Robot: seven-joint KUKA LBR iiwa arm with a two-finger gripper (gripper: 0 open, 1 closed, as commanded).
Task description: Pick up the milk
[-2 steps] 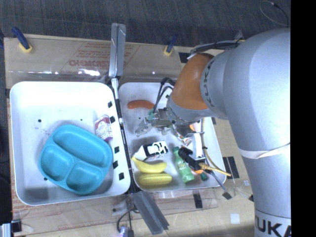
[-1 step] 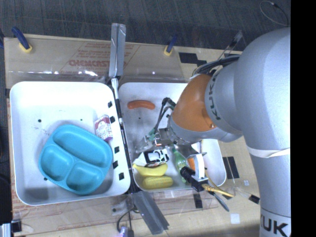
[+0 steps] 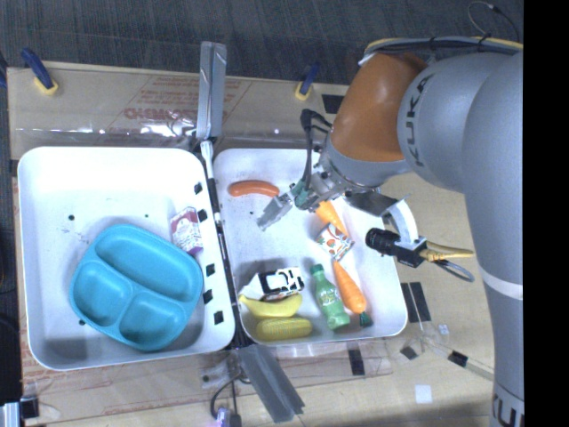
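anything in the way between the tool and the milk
Nothing visible. The tool hangs over the right bin, and the milk lies just below it in the view, with only bare white floor between them. The banana crowds the milk's near side, and the green bottle lies to its right.

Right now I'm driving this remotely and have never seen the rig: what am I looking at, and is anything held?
One camera looks down at a slant on two white bins. The grey arm reaches in from the right; its gripper hangs over the right bin, near a sausage. Nothing shows between its fingers. That bin also holds the black-and-white milk carton, a banana, corn, a green bottle and carrots. The left bin holds a blue tray and a small packet.
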